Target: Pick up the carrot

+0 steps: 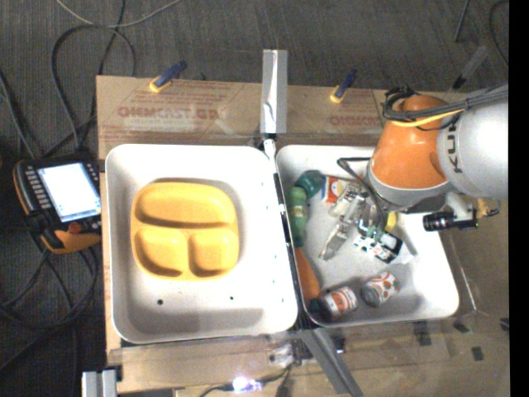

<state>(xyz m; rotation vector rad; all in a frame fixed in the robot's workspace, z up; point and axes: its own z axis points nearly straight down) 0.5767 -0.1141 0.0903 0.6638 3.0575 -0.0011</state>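
Note:
The carrot (307,278) is an orange stick lying along the left wall of the right bin (442,292), near its front. My gripper (347,228) hangs over the middle of that bin, up and to the right of the carrot and apart from it. Its fingers (333,244) are open with nothing between them. The grey arm with its orange band (409,151) reaches in from the right and hides part of the bin's back right.
A green bottle (297,202) lies just behind the carrot by the same wall. Two small cans (339,302) (378,288) lie at the bin's front. A white and red carton (333,190) and a colourful packet (382,243) flank the gripper. The left bin (124,304) holds a yellow divided tray (188,228).

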